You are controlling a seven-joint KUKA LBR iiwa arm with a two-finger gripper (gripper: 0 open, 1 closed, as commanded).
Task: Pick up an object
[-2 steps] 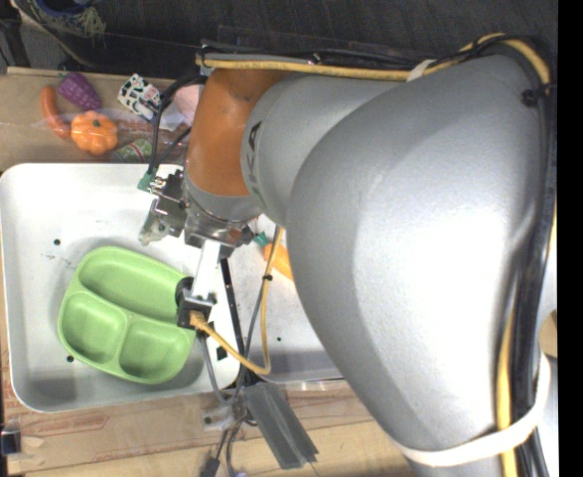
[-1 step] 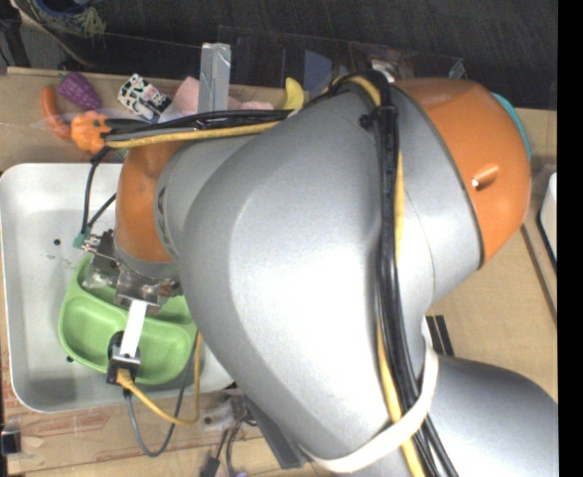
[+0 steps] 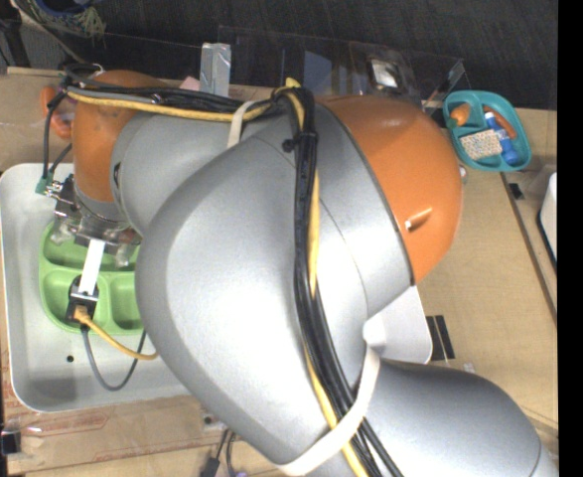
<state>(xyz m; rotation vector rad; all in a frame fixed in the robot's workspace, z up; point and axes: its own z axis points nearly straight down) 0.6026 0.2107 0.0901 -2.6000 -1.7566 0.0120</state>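
So my gripper [image 3: 94,235] is down in the bin [image 3: 31,371] on the left side of the frame, sitting right over a lime-green divided tray [image 3: 120,304], which looks like the only thing worth grabbing here. The tray lies in the upper left part of that bin, close to its left wall. Honest answer on the grip: I can't tell if the gripper is open, closed or actually on the tray, because my own arm [image 3: 271,266] hogs the middle of the frame and hides the business end. What worries me is that the tray looks wide and shallow with thin walls, so I reckon a grab on the rim could slip off. A grab on one edge could also tip it and let it slide out on the way up. Coming down flat into a compartment would probably catch nothing at all. The bin wall being so close doesn't help either, since the tray could jam or scrape against it.
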